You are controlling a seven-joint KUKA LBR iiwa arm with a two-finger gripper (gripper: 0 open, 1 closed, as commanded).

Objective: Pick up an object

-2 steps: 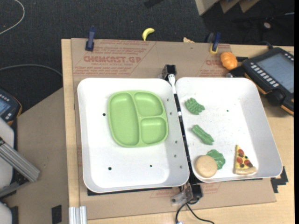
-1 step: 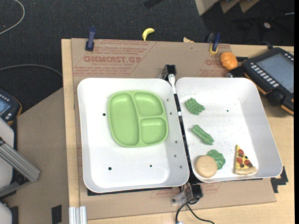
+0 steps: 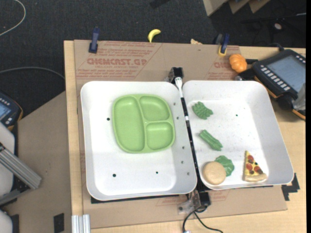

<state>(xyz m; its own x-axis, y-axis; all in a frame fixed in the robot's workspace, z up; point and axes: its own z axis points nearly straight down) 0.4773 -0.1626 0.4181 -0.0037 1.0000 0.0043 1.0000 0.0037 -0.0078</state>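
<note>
Starting at the left: left bin [image 3: 97,144], white and shallow, holding one green divided plate [image 3: 144,124] lying flat near its middle. Right bin [image 3: 243,106], touching the first along the centre seam, holds five toy foods: a leafy green piece [image 3: 202,111] near the seam, a green pod [image 3: 210,139] below it, a round beige bun [image 3: 214,173] at the front with a green floret [image 3: 225,164] touching its right side, and a pizza slice [image 3: 253,168] in the front right corner. An orange fruit [image 3: 237,62] sits on the bench behind the right bin. Gripper: state cannot be told.
</note>
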